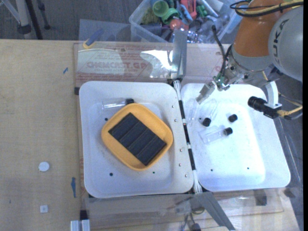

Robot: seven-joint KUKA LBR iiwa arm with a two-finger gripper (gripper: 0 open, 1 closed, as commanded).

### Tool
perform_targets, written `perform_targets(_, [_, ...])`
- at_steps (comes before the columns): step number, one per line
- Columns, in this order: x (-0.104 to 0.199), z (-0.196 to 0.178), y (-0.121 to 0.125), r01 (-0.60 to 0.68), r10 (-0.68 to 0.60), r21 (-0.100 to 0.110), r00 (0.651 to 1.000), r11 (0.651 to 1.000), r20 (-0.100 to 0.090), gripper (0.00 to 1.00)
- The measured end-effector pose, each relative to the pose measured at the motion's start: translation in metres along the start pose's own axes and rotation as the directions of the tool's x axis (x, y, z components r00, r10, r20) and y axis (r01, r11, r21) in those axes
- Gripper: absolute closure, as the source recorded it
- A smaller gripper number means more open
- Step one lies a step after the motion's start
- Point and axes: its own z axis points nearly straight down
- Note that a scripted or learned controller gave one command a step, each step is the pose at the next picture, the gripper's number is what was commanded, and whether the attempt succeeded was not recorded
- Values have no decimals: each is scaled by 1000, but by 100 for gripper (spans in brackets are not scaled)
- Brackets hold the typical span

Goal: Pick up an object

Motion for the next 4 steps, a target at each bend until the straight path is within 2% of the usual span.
perform_targets(1, [-25, 86, -40, 66, -66, -1, 998, 998, 3, 0])
perform_targets(2, [5, 98, -68, 105, -105, -2, 994, 994, 2, 0])
perform_targets(3, [3, 86, -66, 102, -102, -8, 995, 995, 6, 100])
perform_targets(4, [61, -57, -44, -217, 217, 2, 976, 976, 0, 100])
